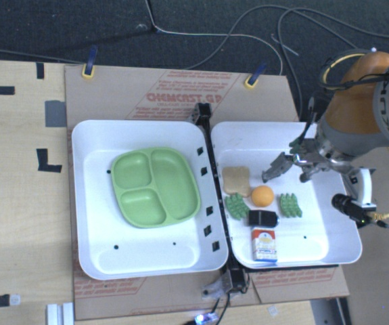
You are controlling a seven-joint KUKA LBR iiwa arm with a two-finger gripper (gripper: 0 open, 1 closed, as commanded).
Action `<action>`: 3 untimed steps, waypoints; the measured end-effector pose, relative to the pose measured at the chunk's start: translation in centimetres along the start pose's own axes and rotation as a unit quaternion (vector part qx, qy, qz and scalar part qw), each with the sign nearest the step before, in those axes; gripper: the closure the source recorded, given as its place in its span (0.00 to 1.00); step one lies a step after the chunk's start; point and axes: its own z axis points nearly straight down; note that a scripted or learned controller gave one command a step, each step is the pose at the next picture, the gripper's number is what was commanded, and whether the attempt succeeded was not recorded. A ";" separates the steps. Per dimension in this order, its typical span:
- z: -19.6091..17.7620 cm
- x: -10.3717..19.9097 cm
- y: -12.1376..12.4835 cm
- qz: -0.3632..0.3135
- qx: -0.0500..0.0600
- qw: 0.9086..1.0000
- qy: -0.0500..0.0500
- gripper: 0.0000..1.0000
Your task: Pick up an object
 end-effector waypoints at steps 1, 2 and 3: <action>4.7 0.7 0.3 0.000 0.000 1.000 0.000 0.00; 10.0 0.7 0.2 0.000 0.000 1.000 0.000 0.00; 8.7 0.8 0.4 0.000 -0.002 1.000 0.000 1.00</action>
